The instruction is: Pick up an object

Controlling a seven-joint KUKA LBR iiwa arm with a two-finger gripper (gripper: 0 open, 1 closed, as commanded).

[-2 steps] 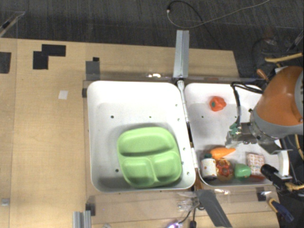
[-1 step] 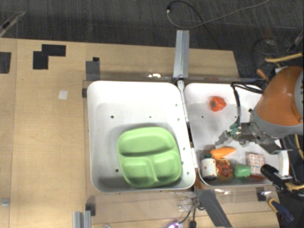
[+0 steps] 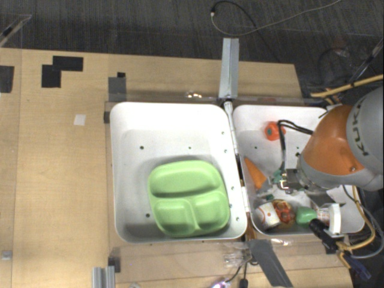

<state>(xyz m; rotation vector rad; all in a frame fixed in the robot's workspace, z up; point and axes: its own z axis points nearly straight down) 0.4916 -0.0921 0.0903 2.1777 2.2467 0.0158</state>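
My gripper (image 3: 281, 183) hangs low over the right bin (image 3: 252, 122), below the arm's orange band (image 3: 335, 144). Just left of it lies an orange carrot-shaped piece (image 3: 255, 174). In front of it, near the bin's front wall, sit a small white and red object (image 3: 271, 213) and a green piece (image 3: 305, 216). A small orange round thing (image 3: 271, 130) lies toward the back of the same bin. I see nothing between the gripper's tips.
The left bin (image 3: 129, 131) holds a green divided tray (image 3: 188, 197) at its front right. A metal post (image 3: 228, 71) stands behind the divider between the bins. Wooden bench surrounds both.
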